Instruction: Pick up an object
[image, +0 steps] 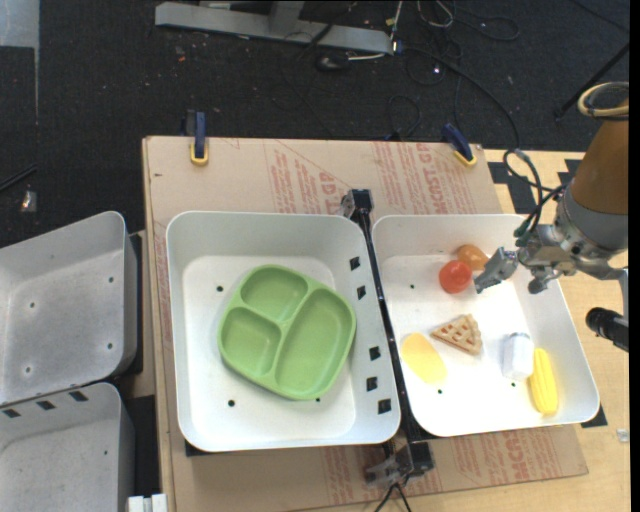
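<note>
Two white bins sit side by side. The left bin (190, 300) holds a green divided plate (287, 330). In the right bin (575, 330), a red ball (455, 276) lies at 10 o'clock, a yellow corn cob (543, 380) at 4. The gripper (518, 272) hovers spread, pinching nothing, at 1 o'clock.

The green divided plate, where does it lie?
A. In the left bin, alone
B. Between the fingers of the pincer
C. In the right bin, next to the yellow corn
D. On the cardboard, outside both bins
A: the green divided plate lies flat in the left bin with nothing else around it, while the small food items, such as the waffle piece, are in the right bin.
</note>
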